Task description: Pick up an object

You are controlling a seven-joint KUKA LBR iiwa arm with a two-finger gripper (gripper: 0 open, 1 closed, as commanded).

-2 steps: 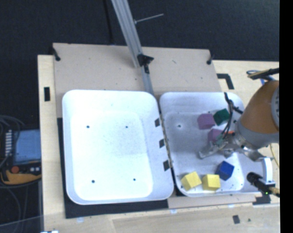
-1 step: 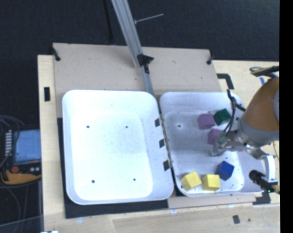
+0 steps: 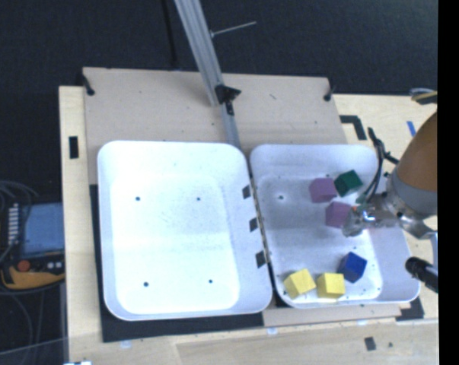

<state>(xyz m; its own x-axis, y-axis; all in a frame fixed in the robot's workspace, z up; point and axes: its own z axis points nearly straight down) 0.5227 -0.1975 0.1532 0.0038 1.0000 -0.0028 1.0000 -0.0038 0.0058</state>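
Here, the things that could be picked all lie in the right bin (image 3: pixel 263 166), 6 small blocks in 2 loose groups. Toward the far side sit 2 purple blocks and 1 green one: the upper purple block (image 3: pixel 321 189) is just beside the green block (image 3: pixel 348 182), and the lower purple block (image 3: pixel 338 214) lies a little nearer the camera, right against the tip of the hand (image 3: pixel 356 223). Along the near wall are 2 yellow blocks, the left yellow block (image 3: pixel 299 283) and the right yellow block (image 3: pixel 331 284), close together, with a blue block (image 3: pixel 353 266) just beyond the right one.

The hand comes in from the right over the bin's right side, low and next to the lower purple block. Its metal tip is small and blurred, so whether it is spread or closed cannot be told, and nothing is plainly seen gripped in it. Behind it the grey wrist (image 3: pixel 412 196) carries an orange band (image 3: pixel 419 154) and dark cables.

The left bin (image 3: pixel 107 204) stands beside the right one, touching it along the middle. Both rest on the pale counter (image 3: pixel 160 105), where a slanted metal rail (image 3: pixel 202 44) runs up from between the bins.
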